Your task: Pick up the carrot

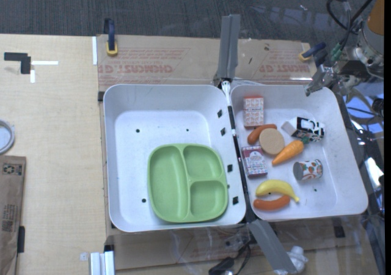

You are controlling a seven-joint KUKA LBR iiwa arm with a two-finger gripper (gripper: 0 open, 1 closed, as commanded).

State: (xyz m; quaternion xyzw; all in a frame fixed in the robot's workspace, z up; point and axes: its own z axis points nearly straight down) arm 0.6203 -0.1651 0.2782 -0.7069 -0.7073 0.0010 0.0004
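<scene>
The orange carrot (288, 152) lies tilted in the middle of the right bin (342, 200), its green top pointing up and to the right. It touches a round beige disc (272, 141) on its left. My gripper (322, 79) hangs over the bin's far right corner, well above and to the right of the carrot, with nothing seen in it.
Around the carrot lie a black and white toy (310, 128), a small printed cup (307, 170), two pink boxes (253, 110) (254, 162), a banana (277, 189) and two sausages (272, 203) (257, 133). A green divided plate (188, 182) sits in the left bin (122, 145).
</scene>
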